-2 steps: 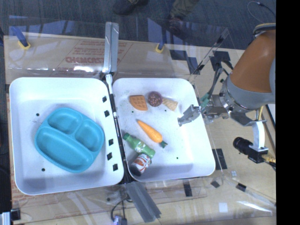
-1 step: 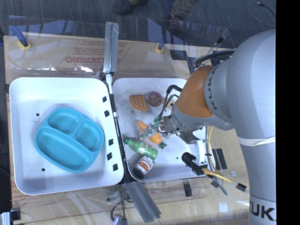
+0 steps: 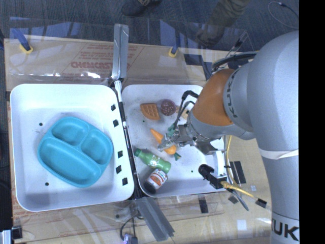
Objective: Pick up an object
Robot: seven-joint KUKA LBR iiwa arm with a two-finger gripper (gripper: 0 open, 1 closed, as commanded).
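The smooth, rounded grey metal arm bears black "KUKA" lettering, partly visible near the wrist and again at the lower segment. A glossy orange band rings it above the wrist. Black cables loop beside the small metallic tool.

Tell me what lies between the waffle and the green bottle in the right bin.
In the camera view, an orange carrot piece lies on the bin floor between the waffle and the green bottle, touching neither.

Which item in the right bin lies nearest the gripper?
The orange carrot piece right at the gripper; the waffle, green bottle and can lie farther off.
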